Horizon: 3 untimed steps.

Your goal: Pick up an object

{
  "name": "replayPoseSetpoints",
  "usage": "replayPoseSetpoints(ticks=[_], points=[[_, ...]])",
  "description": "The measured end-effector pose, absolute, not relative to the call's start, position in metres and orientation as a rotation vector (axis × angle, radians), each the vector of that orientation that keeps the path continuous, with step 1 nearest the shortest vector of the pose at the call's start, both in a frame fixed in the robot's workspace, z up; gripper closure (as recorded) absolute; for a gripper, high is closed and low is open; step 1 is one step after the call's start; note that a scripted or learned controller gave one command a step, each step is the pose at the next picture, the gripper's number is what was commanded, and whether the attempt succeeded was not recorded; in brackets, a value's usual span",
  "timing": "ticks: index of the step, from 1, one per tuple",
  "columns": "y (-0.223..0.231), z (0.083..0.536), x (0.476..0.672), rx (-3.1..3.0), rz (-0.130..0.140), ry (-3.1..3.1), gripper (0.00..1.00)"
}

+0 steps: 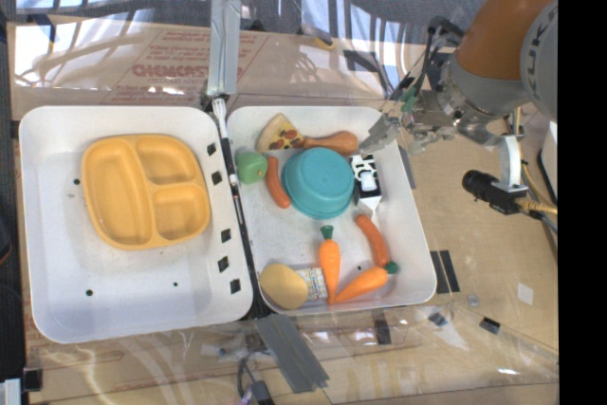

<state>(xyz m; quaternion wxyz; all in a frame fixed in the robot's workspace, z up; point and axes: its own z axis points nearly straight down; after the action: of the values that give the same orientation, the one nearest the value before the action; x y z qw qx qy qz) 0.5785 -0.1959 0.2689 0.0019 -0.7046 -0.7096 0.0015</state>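
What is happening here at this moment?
A robot arm reaches in from the right, its gripper hanging above the top right corner of the right bin. That bin holds toy food and a teal bowl. The left bin holds a yellow tray. Nothing is picked up yet.

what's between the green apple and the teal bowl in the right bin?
In the camera view, an orange sausage lies between the green apple and the teal bowl, running lengthwise along the bowl's left side.
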Motion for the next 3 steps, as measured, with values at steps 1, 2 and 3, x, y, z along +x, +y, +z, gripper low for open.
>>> replayPoseSetpoints(ticks=[1,2,3], points=[[-0.165,0.179,0.587,-2.375,0.010,-2.043,0.00],[-0.118,0.119,0.622,-2.525,-0.033,-1.908,0.00],[-0.118,0.114,0.601,-2.146,-0.033,-2.359,0.00]])
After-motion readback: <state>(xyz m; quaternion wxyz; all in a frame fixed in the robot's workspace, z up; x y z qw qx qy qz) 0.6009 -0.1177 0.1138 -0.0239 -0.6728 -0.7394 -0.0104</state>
